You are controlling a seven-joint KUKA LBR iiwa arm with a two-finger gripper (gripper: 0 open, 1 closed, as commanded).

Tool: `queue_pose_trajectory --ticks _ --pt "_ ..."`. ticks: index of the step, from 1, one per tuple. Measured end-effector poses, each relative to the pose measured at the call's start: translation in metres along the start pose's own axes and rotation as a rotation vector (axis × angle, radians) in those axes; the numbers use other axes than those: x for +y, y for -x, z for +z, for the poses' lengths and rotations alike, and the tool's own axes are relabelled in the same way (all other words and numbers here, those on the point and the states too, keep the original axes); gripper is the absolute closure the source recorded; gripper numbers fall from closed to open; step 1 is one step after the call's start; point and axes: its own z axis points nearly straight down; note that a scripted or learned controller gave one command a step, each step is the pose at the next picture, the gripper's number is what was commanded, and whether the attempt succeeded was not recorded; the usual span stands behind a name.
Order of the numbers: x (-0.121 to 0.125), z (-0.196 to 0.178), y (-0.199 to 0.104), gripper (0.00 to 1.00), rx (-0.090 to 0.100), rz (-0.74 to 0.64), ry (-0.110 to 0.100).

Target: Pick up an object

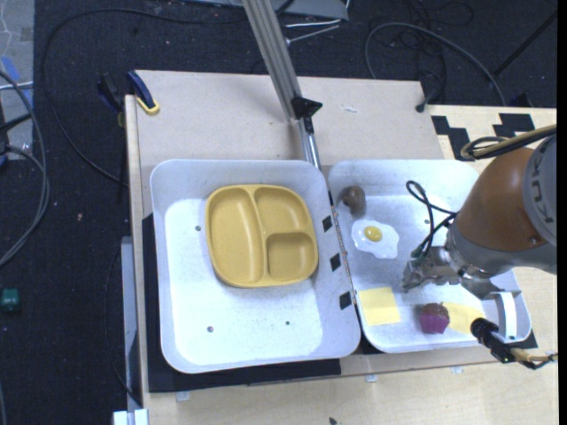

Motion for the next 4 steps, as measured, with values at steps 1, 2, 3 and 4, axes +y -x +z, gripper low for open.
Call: queue_pose_trajectory --ticks 1,2,3,4 --pt "-0.001 -0.062 0.002 1.00 0.000 -0.005 -0.001" --pt "0.001 -0.105 0.004 1.00 0.000 -0.005 -0.002" --pt "0.003 -0.157 0.004 1.00 0.000 -0.006 -0.001" --pt "-0.001 -0.147 -0.041 1.00 0.003 -0.009 -0.008"
